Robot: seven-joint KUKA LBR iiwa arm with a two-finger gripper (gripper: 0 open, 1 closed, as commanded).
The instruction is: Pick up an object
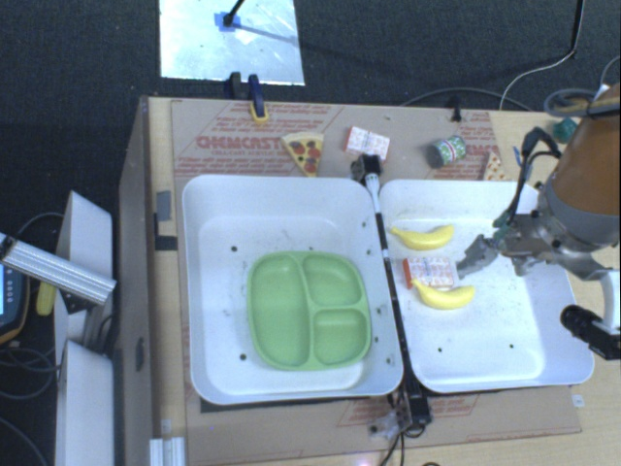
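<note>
Tool [473,256], finger spread indiscernible, poised in right bin [505,357] beside red-white packet [430,272], between two bananas [422,236].

The arm [590,187] has a wide orange band above a grey, rounded wrist section. A black cable [532,158] loops beside the band. The tool [477,257] below the wrist is grey metal with dark parts.
</note>
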